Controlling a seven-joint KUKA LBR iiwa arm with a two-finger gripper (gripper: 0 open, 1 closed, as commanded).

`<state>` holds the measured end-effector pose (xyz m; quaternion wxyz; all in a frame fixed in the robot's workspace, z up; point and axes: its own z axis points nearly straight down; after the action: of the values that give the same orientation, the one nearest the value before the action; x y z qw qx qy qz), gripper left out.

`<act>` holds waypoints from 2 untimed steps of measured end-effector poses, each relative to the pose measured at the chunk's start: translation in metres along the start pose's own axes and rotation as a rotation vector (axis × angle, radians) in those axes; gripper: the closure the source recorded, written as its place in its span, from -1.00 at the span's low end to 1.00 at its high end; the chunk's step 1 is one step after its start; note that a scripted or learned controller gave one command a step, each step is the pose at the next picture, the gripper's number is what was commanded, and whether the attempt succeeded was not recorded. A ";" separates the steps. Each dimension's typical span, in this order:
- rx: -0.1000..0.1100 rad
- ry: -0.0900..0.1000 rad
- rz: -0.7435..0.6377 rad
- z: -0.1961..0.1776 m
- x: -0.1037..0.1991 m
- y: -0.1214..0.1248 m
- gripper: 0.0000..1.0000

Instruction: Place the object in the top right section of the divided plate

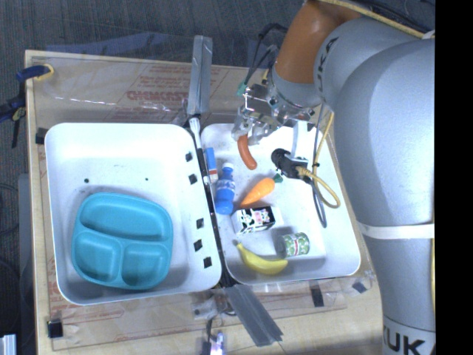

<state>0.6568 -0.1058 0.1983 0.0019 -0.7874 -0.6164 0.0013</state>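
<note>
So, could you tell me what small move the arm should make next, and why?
Probably lift straight up a little. The gripper is low in the right bin at the top end of the sausage, while the blue divided plate lies in the left bin, so a small raise would test the grasp first.

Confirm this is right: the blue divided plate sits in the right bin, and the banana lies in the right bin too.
Not quite. The camera view shows the blue divided plate in the left bin, not the right one. The banana does lie in the right bin.
</note>
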 end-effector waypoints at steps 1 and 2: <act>0.000 -0.001 0.031 -0.002 0.080 -0.047 1.00; -0.002 -0.001 -0.146 0.007 0.159 -0.040 1.00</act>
<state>0.6560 0.0587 0.1914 0.0008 -0.7402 -0.6724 0.0012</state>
